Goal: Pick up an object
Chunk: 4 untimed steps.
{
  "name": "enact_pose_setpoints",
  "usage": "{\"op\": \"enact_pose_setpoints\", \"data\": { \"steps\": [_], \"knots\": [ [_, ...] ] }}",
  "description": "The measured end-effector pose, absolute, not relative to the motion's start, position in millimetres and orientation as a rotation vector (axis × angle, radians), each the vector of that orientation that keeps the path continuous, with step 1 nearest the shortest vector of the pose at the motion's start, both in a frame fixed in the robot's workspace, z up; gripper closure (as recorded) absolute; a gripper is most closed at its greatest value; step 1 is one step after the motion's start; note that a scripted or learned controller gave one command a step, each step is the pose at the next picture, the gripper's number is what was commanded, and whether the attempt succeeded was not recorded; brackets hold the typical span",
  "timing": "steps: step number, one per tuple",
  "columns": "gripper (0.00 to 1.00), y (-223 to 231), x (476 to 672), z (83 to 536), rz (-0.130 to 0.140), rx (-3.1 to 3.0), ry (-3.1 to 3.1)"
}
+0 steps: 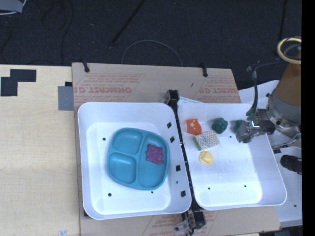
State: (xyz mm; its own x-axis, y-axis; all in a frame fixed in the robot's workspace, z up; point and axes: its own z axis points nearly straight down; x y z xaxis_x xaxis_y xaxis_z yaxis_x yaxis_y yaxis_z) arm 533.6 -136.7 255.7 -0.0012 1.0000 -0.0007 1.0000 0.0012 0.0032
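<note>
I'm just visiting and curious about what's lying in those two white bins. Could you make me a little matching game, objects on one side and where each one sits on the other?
Things:
1. purple object
2. orange object
3. yellow object
4. blue tray

Places:
A. right bin, nearest the divider, farthest from the camera
B. flat on the floor of the left bin
C. in the tray's right-hand compartment
D. right bin, just in front of the patterned packet

Pairs: 1-C, 2-A, 3-D, 4-B
</note>
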Motion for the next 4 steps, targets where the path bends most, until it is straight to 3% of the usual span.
{"op": "enact_pose_setpoints", "data": {
  "steps": [2,4],
  "knots": [
    [1.0,-41,540.0,246,0.0,2.219,2.228],
    [1.0,61,563.8,223,-0.003,2.219,2.228]
  ]
}}
